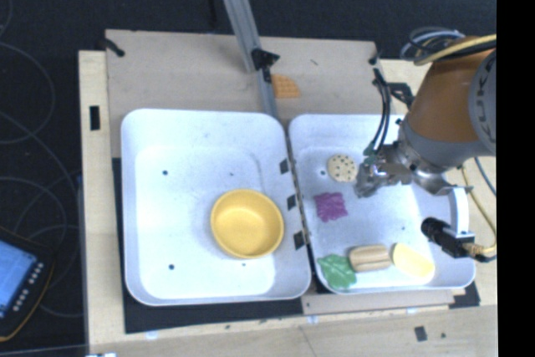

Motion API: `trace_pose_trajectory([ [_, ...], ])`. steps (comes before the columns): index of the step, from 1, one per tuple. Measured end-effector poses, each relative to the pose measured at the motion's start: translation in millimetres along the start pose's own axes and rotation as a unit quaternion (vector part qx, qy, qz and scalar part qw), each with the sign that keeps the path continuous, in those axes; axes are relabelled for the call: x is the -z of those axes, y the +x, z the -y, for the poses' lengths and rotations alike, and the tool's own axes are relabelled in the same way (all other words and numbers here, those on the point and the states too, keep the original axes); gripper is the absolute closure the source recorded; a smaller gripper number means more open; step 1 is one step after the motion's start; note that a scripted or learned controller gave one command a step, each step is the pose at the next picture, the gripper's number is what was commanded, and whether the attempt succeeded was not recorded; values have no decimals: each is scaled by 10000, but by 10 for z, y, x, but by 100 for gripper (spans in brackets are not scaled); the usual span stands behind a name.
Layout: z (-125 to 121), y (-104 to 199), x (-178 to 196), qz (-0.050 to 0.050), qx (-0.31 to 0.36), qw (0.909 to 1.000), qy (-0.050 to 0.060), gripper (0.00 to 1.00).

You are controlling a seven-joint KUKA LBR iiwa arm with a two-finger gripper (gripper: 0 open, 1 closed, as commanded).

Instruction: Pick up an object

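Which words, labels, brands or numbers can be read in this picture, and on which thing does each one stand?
No text can be read.
The arm's grey casing carries dark marks at the right edge, cut off and too blurred to read.
The lit blue screen of the handheld device at lower left is too small to read.

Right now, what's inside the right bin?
The right bin holds a speckled round piece, a purple piece, a green piece, a tan block and a pale yellow piece. The arm covers the bin's far right corner.
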State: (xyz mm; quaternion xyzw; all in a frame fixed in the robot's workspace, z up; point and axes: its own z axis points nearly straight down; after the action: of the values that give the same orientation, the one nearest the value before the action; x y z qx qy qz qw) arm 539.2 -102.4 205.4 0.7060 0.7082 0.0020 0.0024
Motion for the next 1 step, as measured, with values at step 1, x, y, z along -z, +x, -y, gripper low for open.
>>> trace_pose_trajectory([
  [1, -9, 58, 622, 3, 5, 10000, -14, 100],
])
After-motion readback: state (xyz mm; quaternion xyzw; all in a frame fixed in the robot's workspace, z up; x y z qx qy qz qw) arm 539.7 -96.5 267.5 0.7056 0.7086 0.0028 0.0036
